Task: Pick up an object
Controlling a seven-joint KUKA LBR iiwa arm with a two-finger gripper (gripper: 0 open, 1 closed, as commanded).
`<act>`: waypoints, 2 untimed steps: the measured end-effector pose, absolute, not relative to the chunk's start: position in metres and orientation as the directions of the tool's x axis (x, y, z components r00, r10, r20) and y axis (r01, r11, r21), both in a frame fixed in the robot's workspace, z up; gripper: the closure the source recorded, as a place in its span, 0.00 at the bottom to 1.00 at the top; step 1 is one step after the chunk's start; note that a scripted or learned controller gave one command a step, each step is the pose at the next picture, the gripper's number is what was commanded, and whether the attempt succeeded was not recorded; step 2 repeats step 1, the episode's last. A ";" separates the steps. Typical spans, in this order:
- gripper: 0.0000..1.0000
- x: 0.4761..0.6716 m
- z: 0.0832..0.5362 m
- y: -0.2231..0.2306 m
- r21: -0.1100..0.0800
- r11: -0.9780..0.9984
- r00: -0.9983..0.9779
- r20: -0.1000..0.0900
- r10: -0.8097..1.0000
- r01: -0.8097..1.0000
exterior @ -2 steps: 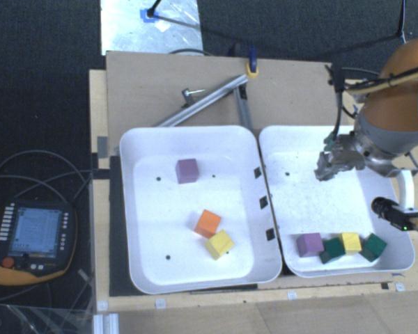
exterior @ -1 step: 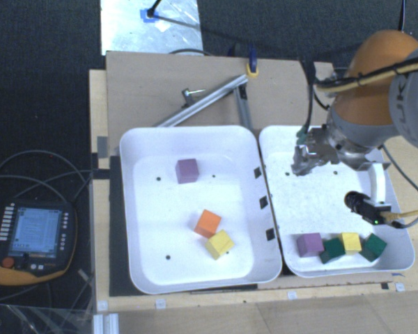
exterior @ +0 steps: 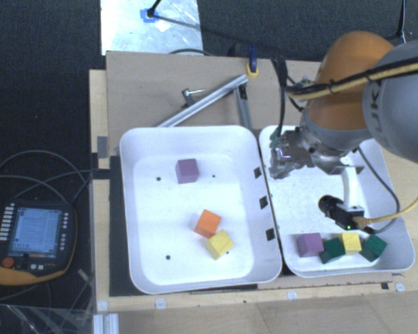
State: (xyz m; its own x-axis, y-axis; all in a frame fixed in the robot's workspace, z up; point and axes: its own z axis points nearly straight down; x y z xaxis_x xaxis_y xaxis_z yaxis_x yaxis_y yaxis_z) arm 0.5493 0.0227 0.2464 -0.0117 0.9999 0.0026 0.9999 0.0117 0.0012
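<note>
My gripper (exterior: pixel 283 158) hangs over the far left corner of the right bin (exterior: pixel 292 207), close to the wall between the two bins. No cube shows directly beneath it. Along the near edge of that bin sit a purple cube (exterior: pixel 308 243), a dark green cube (exterior: pixel 330 250), a yellow cube (exterior: pixel 350 241) and a second green cube (exterior: pixel 373 246). The left bin (exterior: pixel 146 207) holds a purple cube (exterior: pixel 187 170) near the back, with an orange cube (exterior: pixel 207 223) and a yellow cube (exterior: pixel 220 244) touching each other nearer the front.
A black unit with a green light (exterior: pixel 338 213) hangs from the arm above the right bin's cubes, on a yellow cable. A metal bar (exterior: pixel 205 99) lies on the board behind the left bin. A teach pendant (exterior: pixel 31 239) rests at far left.
</note>
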 end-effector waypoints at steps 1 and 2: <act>1.00 0.555 0.241 0.085 0.002 0.012 -0.012 0.002 1.000 1.000; 1.00 0.555 0.241 0.085 0.002 0.012 -0.012 0.002 1.000 1.000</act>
